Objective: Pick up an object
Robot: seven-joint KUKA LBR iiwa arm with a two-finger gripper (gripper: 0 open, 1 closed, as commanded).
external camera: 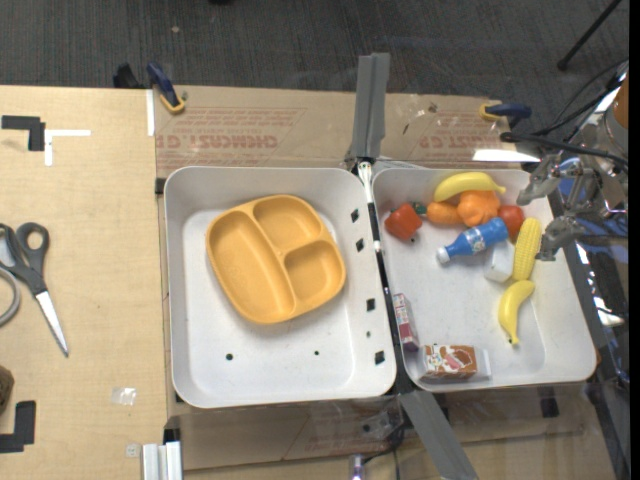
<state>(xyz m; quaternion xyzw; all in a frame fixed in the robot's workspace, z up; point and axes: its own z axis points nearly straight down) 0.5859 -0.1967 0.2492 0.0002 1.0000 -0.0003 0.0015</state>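
Carton: one, near edge of right bin, label unreadable.
Bananas: two, one far, one right.
Gripper: right rim, beside corn; grip cannot be told.

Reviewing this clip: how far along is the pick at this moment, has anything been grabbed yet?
Nothing looks picked yet. The gripper sits at the right edge of the right bin, beside the corn cob, with nothing seen between its fingers. The bananas, blue bottle, and carton lie in the bin. The grasp and the lift are both left.
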